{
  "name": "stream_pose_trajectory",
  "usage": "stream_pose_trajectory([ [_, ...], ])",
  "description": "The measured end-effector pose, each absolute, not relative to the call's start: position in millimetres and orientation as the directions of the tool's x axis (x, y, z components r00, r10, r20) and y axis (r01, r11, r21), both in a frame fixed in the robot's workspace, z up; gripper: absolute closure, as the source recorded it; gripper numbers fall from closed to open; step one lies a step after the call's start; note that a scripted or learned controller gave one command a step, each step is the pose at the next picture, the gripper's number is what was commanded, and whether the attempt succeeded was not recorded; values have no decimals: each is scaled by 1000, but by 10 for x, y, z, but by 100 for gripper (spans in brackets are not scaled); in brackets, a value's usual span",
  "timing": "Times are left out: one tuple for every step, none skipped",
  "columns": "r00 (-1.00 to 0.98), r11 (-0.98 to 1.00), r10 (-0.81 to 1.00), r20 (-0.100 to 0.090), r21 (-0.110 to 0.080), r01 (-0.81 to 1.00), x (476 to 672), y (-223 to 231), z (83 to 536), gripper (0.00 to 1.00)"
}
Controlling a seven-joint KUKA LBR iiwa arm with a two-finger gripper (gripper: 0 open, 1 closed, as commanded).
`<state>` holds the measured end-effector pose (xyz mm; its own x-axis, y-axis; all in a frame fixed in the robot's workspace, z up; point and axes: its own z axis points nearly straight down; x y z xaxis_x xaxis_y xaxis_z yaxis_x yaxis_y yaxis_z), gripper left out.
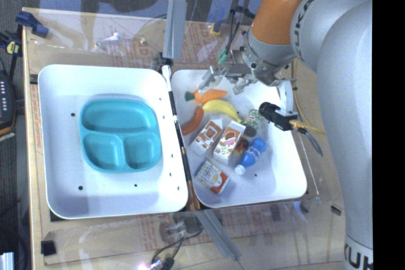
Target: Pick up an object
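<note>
Three small printed cartons [212, 177] crowd one yellow banana [220, 107]; at 12 o'clock, the metal end effector [224, 80] spreads open.

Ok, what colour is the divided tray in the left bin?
The tray is turquoise blue, plain, seen best in the camera view.

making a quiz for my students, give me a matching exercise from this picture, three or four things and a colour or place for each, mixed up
Things:
1. divided tray
2. banana
3. carrot
4. small bottle

Descriptions:
A. orange, at the far end of the right bin
B. blue cap, among the cartons
C. turquoise, in the left bin
D. yellow, just in front of the carrot

Pairs: 1-C, 2-D, 3-A, 4-B
</note>
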<state>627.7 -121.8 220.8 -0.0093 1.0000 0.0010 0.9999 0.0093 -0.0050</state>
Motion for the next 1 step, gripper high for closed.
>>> stream_pose_trajectory([
  [-83,83,997,0,0,997,6564,-1417,922,0],
])
